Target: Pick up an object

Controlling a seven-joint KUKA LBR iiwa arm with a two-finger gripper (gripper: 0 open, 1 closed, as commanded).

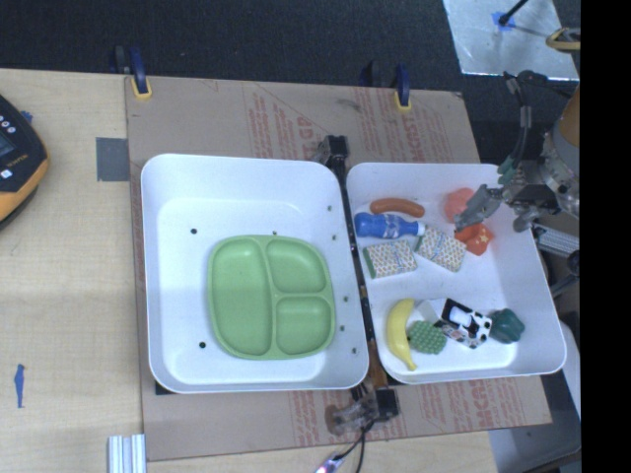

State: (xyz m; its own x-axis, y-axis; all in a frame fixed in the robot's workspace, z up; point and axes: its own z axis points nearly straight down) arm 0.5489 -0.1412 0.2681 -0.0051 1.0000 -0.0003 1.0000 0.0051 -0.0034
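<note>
Gripper (483, 208) hangs over the right bin (532, 363) near the red toy (474, 236); finger state unclear, nothing lifted.

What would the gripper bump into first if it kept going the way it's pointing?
Probably the orange-red toy right under the gripper in the right bin. Height is hard to judge from above.

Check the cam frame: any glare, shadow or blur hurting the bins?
Camera view: the left bin has a bright, washed-out patch on its left floor and a soft shadow under its top wall; the green divided plate reads evenly lit. The right bin is evenly lit, its small items soft. The gripper looks slightly blurred over the red item.
</note>
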